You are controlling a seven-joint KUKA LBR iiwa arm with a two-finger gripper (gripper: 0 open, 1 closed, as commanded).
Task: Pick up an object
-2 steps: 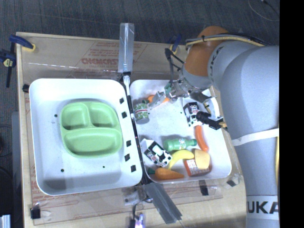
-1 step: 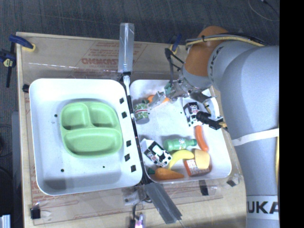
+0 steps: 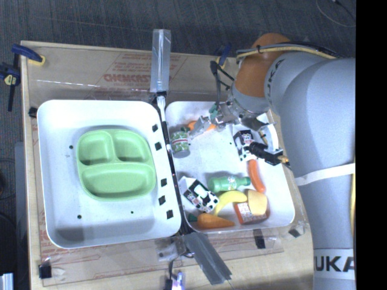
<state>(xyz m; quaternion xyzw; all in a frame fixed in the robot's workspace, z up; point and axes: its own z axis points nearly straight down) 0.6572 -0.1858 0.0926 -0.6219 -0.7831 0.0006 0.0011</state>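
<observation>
Gripper (image 3: 216, 121) is down at the far end of the right bin (image 3: 213, 157), right beside a small orange piece (image 3: 198, 125), so that's probably the target; can't tell whether it's spread or clamped; the banana (image 3: 227, 200) sits well apart.

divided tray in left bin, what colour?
Light green; the divided tray shows plainly in the camera view, lying in the left bin.

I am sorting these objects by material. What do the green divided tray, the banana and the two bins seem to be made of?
The green divided tray looks like molded plastic with a matte finish: even color, soft rounded compartment edges. The banana is probably a plastic toy, since its yellow is very uniform, though the view cannot confirm it. The left bin and right bin seem smooth white plastic, slightly glossy, with rounded corners.
</observation>
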